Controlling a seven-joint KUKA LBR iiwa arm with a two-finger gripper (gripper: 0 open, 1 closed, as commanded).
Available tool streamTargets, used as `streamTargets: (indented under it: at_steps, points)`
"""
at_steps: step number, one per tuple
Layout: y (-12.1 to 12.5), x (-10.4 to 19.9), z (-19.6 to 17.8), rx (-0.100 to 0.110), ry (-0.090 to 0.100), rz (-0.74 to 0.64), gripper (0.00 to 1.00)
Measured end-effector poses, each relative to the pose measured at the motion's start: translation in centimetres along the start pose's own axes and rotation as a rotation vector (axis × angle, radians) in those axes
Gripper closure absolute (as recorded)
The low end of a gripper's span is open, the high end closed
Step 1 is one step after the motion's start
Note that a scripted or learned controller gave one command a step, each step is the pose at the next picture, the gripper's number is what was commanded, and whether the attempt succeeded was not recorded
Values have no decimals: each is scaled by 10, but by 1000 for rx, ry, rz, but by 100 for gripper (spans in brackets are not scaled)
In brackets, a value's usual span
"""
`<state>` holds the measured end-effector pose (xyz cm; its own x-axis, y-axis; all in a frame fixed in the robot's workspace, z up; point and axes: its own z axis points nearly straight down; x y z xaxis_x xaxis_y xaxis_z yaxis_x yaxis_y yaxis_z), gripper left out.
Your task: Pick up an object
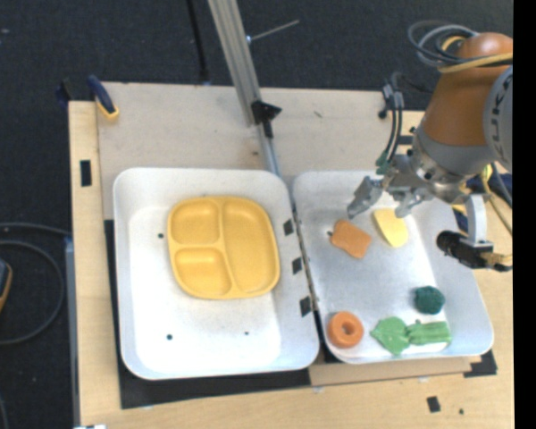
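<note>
Wooden bench (179, 123) on dark floor – two white bins (143, 329) side by side, yellow divided plate (223, 246) at centre left, gripper (382, 202) spread wide and holding nothing above orange block (350, 239), right of centre.

A yellow plate (223, 247) with three parts sits in the left white bin (138, 329). The wooden bench (161, 123) is under both bins. A shiny metal pole (234, 47) leans up from the back of the bench. A blue and yellow clamp (103, 96) grips the far left corner. Black cables (22, 266) lie on the dark floor (71, 16).
</note>
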<state>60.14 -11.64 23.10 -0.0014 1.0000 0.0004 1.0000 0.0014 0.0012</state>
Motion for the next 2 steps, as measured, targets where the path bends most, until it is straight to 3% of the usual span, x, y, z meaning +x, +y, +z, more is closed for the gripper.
streamTargets:
  at_steps: [2]
  points:
    - [9,8,110,4,-1,0,0]
